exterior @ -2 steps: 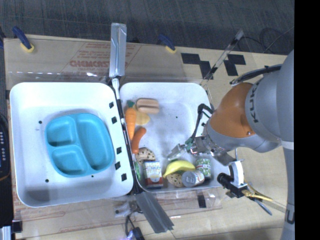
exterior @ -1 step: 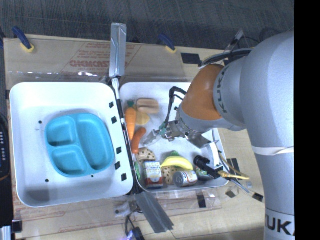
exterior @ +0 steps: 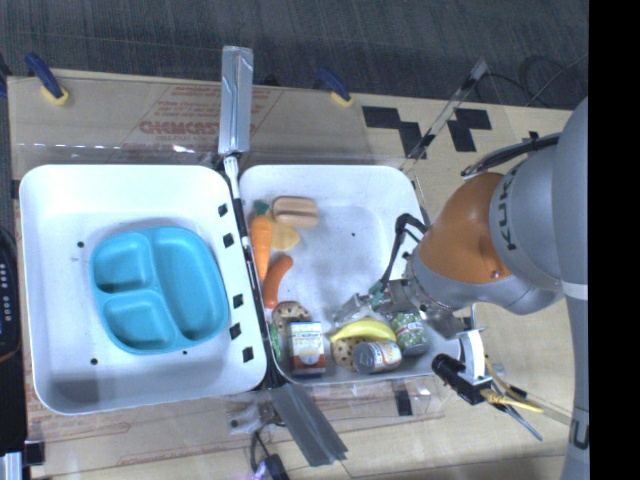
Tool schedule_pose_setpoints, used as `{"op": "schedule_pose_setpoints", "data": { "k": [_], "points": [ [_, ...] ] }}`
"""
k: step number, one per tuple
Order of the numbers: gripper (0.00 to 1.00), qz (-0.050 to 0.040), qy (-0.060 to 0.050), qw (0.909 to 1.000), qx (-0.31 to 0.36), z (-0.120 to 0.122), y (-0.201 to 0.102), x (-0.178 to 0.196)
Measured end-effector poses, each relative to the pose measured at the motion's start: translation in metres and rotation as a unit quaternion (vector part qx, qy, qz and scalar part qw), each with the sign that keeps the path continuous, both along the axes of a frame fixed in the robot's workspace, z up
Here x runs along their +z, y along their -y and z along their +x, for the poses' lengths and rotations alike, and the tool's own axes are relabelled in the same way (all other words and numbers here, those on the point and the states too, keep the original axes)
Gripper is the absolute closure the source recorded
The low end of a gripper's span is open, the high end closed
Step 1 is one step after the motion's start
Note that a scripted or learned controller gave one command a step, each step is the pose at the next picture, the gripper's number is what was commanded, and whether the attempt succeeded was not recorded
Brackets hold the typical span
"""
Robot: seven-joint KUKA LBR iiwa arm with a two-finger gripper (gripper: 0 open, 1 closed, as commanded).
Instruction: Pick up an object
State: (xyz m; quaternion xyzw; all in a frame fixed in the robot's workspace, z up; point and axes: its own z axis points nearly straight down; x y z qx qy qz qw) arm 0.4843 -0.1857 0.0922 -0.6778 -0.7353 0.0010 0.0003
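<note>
Hand (exterior: 385,293) low in right bin (exterior: 330,183), just above the banana (exterior: 362,330) in the bin's near-edge clutter. Can't tell its state, wrist blocks it. Likely lining up on the banana since it lies on top; can (exterior: 375,356) and carrot (exterior: 261,246) nearby.

A grey arm with an orange band (exterior: 462,240) enters from the right of the frame, its gripper (exterior: 378,296) low over the right white bin (exterior: 330,183), just above a yellow banana (exterior: 362,330). An orange carrot (exterior: 261,245) lies along that bin's left wall. The left white bin (exterior: 60,193) holds a blue divided tray (exterior: 158,288).
</note>
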Motion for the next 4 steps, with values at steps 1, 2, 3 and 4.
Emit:
{"op": "schedule_pose_setpoints", "data": {
  "k": [1, 2, 3, 4],
  "points": [
    [0.0, 0.0021, 0.0, 0.991, 0.134, 0.006, -0.029, -0.001],
    [0.0, -0.0001, 0.001, 0.9985, 0.055, 0.014, -0.046, -0.001],
    [1.0, -0.0003, 0.001, 0.9984, 0.056, 0.015, -0.046, 0.009],
    [1.0, 0.0012, 0.003, 0.9989, 0.048, 0.044, -0.093, 0.111]
  ]
}}
